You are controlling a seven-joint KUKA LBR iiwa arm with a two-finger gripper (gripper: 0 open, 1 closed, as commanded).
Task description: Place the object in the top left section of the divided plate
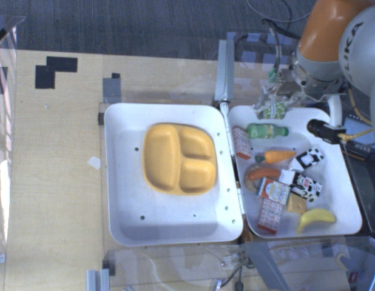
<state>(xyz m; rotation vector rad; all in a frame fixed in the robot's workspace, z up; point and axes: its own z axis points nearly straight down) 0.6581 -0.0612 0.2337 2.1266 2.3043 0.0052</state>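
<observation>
— Where is the gripper (273, 96) seen?
— It is seen over the top edge of the right bin (351, 187), and a green-and-white packet (272, 108) is clamped between its fingers.
— And the divided plate (178, 157)?
— The yellow plate is set in the left bin (121, 180), well apart from the packet. A green bottle (266, 130) is seen just below the packet.

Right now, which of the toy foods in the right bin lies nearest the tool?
The green bottle, lying on its side at the bin's far end, just below the tool. The carrot and banana lie farther toward the near edge.
</observation>
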